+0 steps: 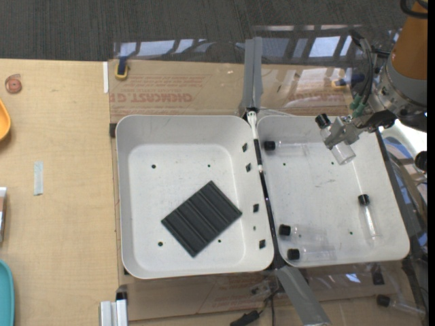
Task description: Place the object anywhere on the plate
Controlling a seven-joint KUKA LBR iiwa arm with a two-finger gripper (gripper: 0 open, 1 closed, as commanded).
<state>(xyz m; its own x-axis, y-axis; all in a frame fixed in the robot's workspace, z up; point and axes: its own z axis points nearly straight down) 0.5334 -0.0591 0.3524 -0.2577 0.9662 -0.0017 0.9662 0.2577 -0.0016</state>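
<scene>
While the dark ribbed plate [202, 218] lies alone, clear tubes [368, 219] surround the gripper [340, 145], jaws' state unclear.

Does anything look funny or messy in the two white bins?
Nothing looks spilled or broken. The dark ribbed plate lies skewed in the left bin, its corners turned toward the walls. In the right bin, clear tubes with black caps lie scattered at different angles. The gripper hangs over that bin.

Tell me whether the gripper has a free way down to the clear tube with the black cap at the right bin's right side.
Probably yes. The gripper hovers over the right bin, and the capped clear tube lies alone on bare floor, with nothing over it.
</scene>
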